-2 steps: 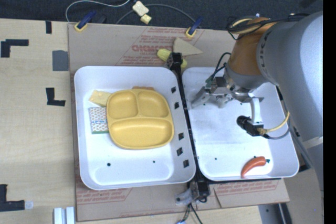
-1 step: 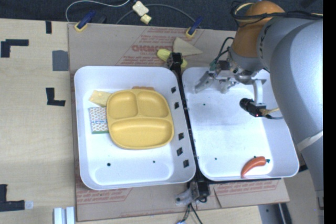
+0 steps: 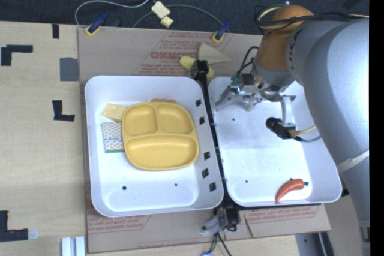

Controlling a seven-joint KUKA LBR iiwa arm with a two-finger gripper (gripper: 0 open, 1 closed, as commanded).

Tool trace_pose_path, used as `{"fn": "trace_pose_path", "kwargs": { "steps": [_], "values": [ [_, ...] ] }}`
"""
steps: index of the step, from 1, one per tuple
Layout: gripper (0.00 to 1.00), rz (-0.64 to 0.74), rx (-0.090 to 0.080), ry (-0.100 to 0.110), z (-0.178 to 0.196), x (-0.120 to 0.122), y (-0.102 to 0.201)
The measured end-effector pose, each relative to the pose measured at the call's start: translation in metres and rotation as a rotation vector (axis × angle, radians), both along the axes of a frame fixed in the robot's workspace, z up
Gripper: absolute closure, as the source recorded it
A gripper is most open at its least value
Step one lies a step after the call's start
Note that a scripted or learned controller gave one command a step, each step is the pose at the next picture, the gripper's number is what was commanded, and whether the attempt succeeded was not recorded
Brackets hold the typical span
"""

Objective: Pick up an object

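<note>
Light is even and fairly bright across the frame, seemingly from overhead. The two white bins [image 3: 96,189] glare almost to blank, their rims washed out. Shadows are soft and short: a faint one under the yellow tray [image 3: 161,135], a dim grey smear at centre right. The arm [image 3: 336,81] at the right edge shows broad sheen and looks soft, slightly unfocused. The upper strip is dark.
</note>
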State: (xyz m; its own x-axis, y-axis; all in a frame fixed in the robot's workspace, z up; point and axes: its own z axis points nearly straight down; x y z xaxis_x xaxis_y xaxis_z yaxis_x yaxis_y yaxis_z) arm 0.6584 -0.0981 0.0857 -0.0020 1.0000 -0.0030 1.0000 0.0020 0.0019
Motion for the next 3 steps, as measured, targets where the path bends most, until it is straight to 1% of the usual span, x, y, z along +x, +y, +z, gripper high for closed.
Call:
{"fn": "trace_pose_path", "kwargs": {
  "steps": [1, 2, 3],
  "values": [
    [0.0, 0.0, 0.003, 0.001, 0.0, 0.011, -0.007],
    [0.0, -0.004, 0.002, -0.003, 0.001, -0.008, -0.056],
    [0.0, 0.002, 0.001, -0.001, 0.001, -0.034, 0.003]
  ]
}}
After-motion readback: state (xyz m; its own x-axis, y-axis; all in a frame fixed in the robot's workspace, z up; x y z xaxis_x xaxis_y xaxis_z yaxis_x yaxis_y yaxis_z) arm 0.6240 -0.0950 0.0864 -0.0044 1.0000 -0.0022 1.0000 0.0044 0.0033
